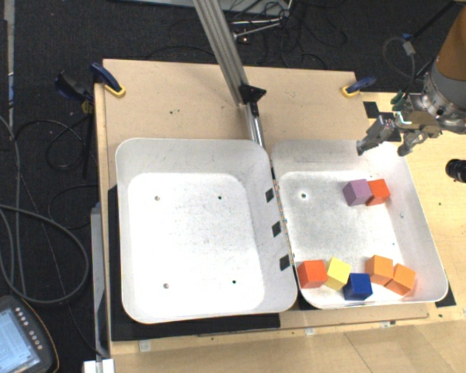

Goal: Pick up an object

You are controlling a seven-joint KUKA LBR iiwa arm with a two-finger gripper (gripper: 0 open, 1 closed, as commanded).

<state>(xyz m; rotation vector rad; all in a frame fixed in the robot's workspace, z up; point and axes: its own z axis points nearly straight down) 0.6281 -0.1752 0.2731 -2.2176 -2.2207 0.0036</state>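
My gripper [390, 141] hangs over the far right rim of the right bin [419, 216], open, with nothing between its two dark fingers. Below and left of it lie a purple block [356, 192] and an orange block [378, 191], touching each other. Along the bin's near edge sit an orange block [312, 273], a yellow block [338, 273], a blue block [358, 286] and two more orange blocks [391, 273].
The left bin [140, 169] lies beside the right one, joined by a row of black clips [278, 228]. A slanted metal pole [225, 49] crosses the far side of the bench. Blue-and-yellow clamps [109, 80] grip the board's far corners.
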